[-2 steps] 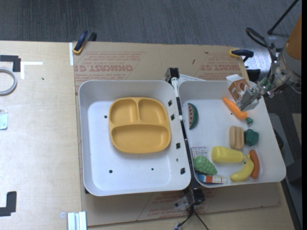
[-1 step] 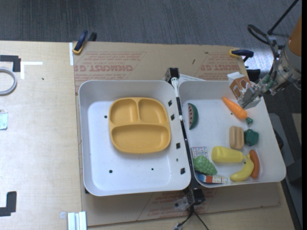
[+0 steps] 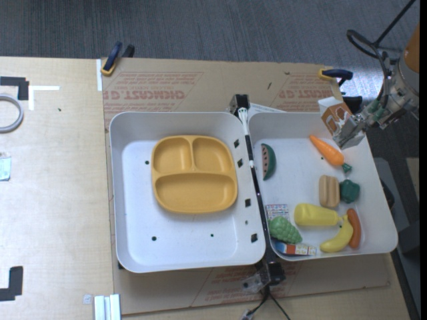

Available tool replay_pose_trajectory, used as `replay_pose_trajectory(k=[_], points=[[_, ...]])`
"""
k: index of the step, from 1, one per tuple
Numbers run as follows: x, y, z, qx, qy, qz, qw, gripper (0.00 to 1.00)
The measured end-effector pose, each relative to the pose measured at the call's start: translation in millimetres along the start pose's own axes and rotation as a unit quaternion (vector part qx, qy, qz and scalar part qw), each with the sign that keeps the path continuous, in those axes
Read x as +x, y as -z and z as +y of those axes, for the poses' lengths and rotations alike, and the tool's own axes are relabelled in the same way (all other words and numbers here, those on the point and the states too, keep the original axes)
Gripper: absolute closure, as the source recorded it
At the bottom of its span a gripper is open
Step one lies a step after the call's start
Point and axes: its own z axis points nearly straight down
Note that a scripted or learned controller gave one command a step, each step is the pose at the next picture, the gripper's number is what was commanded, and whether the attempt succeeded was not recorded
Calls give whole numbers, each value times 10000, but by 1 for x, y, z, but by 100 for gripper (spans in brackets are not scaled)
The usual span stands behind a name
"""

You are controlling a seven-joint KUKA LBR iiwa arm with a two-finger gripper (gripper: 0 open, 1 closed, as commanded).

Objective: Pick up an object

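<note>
Carrot [image 3: 326, 150]: orange, green-tipped, lying beside hand [image 3: 348, 135]

One fixed camera looks down at a slant from above the bench [image 3: 53, 245], far enough to take in both white bins [image 3: 127, 199] side by side; the arm [image 3: 400, 92] enters from the right.

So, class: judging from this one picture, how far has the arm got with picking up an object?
Done: nothing lifted; the carrot, banana and other toy foods all lie in the right bin. In hand: the gripper sits at that bin's far right corner, just above the carrot's end, with nothing visibly between its fingers. Left: close on one item and raise it. The yellow plate lies in the left bin.
</note>
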Motion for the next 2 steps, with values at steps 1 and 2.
replay_pose_trajectory(k=[1, 2], points=[[-1, 10, 1, -7, 13, -12, 10000, 100], [-2, 19, 2, -16, 26, -24, 10000, 100]])
